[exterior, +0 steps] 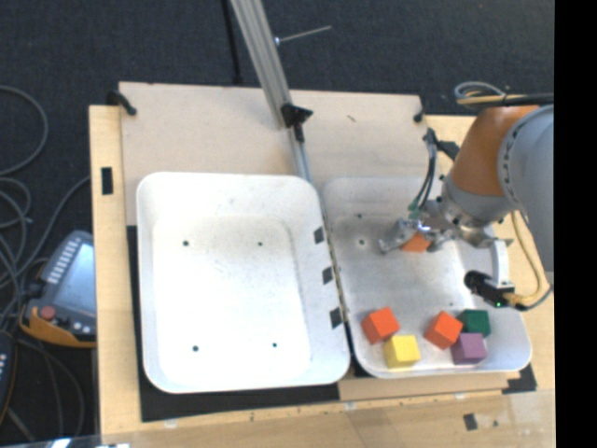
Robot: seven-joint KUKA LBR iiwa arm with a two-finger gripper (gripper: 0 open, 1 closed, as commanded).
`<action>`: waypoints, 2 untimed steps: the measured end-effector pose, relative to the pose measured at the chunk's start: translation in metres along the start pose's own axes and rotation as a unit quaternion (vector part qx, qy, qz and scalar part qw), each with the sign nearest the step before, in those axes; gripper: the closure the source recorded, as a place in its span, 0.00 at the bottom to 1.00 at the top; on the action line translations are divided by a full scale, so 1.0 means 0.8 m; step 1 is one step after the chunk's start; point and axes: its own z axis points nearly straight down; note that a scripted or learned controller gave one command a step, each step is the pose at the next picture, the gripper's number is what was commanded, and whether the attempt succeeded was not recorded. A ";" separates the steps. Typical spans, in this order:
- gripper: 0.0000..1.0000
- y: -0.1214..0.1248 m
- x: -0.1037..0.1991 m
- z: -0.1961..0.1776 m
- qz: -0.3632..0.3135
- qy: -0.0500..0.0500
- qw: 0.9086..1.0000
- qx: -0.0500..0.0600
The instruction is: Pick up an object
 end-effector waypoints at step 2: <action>0.00 0.062 0.058 -0.155 -0.002 0.002 1.000 -0.003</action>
